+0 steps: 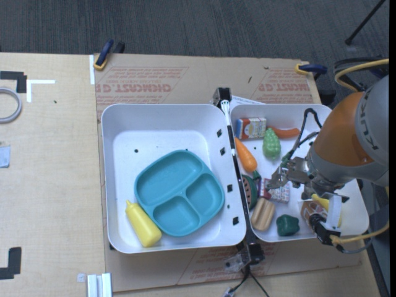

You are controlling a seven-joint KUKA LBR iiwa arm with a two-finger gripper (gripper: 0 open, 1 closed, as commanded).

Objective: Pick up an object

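The right bin [346,218] holds several toy foods: a small juice carton [250,127], a green bumpy fruit [271,144], an orange carrot [247,157], a thin orange sausage [286,132], a watermelon slice [249,192], a tan bun [263,214], a dark green pepper [287,225] and a small red-and-white packet [279,194]. My gripper [276,179] hangs low over the middle of this bin, just above the packet and right of the watermelon slice. The arm's wrist covers the bin's right part.
The left bin [124,135] carries a blue divided plate [179,192] and a yellow mustard bottle [143,223] at its front left corner. A black clip [222,95] sits where the bins meet at the back. Cardboard lies under both bins.
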